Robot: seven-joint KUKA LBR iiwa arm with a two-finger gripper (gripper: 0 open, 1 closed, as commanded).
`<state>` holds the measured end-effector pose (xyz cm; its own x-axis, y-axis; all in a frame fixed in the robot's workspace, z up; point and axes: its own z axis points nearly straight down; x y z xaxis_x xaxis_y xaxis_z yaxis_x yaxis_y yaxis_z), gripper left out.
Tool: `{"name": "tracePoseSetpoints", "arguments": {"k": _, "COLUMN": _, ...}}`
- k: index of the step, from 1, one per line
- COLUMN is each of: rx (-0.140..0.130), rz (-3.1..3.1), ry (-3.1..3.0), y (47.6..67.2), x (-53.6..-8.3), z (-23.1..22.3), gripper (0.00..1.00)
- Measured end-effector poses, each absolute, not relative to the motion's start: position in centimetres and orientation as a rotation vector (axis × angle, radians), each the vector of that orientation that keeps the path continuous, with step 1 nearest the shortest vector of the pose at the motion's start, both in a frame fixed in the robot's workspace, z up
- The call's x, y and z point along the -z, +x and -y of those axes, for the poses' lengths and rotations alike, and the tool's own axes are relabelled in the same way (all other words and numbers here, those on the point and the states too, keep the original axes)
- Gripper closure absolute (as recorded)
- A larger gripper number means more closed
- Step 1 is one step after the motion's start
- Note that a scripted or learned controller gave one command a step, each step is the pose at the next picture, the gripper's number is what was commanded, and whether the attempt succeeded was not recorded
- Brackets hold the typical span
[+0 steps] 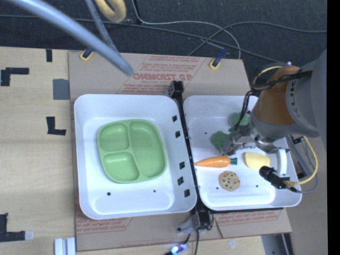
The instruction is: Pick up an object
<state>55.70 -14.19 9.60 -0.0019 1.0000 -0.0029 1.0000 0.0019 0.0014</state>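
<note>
Grey metal rods slant across the top left, closest to the lens and out of focus, with a pale yellow loop hanging beside them. Below, the desk carries a cardboard sheet with red print, and on it two shallow white bins stand side by side, touching along a black clip line. Left bin holds a light green divided plate with three compartments, lying flat near the middle. Right bin holds a toy carrot lying on its side with its tip toward the left bin, a chocolate chip cookie just below it, a pale yellow piece to the right of the carrot, and a dark green leafy item just above the carrot. From the right the grey arm with its orange band reaches in over the right bin, and the tool sits low beside the green item, just above the carrot's stem end. Whether the tool is open or closed cannot be told, and nothing can be seen gripped in it.
</note>
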Motion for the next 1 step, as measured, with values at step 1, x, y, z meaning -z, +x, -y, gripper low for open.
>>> {"name": "tracePoseSetpoints", "arguments": {"k": 1, "rx": -0.001, "rz": -2.223, "ry": 2.219, "y": 55.65, "x": -13.99, "z": 13.44, "gripper": 1.0}}
